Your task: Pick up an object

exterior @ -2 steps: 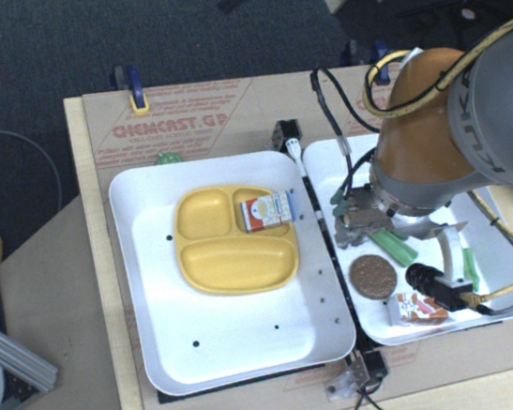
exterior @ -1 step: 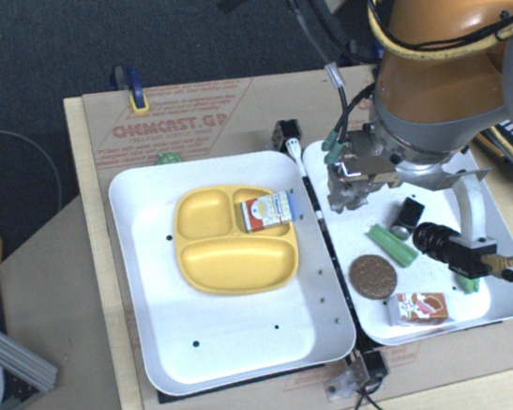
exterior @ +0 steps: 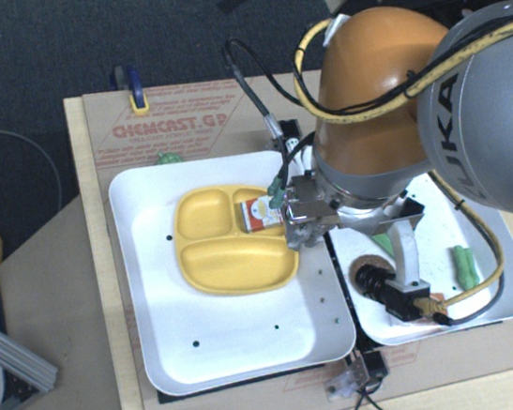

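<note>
The gripper [exterior: 298, 220] hung at the right edge of the left bin [exterior: 155, 289], just beside the yellow plate [exterior: 232, 264]; how open it was could not be told.

Colour log: both bins, plate as reference.
Divided plate [exterior: 232, 264] plain yellow, no pattern. Packet [exterior: 258, 213] in its upper right compartment: red and white with an orange patch. Left bin [exterior: 155, 289] under the plate white, marked by a few small black dots [exterior: 195, 342] left of and below the plate. Right bin [exterior: 512, 291], right of the plate, also white; the cylinder [exterior: 465, 266] in it, far right of the plate, green. Board [exterior: 187, 114] showing above the plate tan with red printed lettering. Clamp [exterior: 135, 87] above-left of the plate blue over yellow. Floor [exterior: 27, 52] beyond dark blue-grey. Arm [exterior: 489, 110] right of the plate grey with black lettering; its band [exterior: 370, 70] orange.
</note>
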Robot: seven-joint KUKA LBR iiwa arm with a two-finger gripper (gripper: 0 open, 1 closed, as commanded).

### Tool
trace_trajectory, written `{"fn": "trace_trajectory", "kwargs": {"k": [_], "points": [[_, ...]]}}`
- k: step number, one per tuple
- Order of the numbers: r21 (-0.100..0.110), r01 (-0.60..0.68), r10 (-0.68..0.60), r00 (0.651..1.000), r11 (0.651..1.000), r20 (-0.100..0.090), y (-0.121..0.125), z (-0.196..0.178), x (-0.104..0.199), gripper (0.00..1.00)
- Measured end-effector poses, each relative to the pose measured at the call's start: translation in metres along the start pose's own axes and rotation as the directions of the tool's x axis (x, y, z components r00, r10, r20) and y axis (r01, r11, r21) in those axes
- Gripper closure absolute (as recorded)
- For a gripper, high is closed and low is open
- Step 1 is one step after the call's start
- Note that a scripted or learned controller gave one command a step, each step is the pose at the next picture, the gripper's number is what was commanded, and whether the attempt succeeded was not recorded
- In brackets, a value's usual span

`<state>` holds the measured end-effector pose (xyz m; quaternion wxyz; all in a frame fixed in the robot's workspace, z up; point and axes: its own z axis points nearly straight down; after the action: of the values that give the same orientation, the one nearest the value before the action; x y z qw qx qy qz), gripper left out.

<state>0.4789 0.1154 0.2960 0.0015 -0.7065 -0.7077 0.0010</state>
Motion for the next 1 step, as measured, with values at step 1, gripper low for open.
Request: {"fn": "trace_trajectory", "kwargs": {"k": [1], "points": [[-0.002, 0.0, 0.0, 1.0, 1.0, 0.001, 0.0002, -0.0009, -0.0009, 0.0]]}}
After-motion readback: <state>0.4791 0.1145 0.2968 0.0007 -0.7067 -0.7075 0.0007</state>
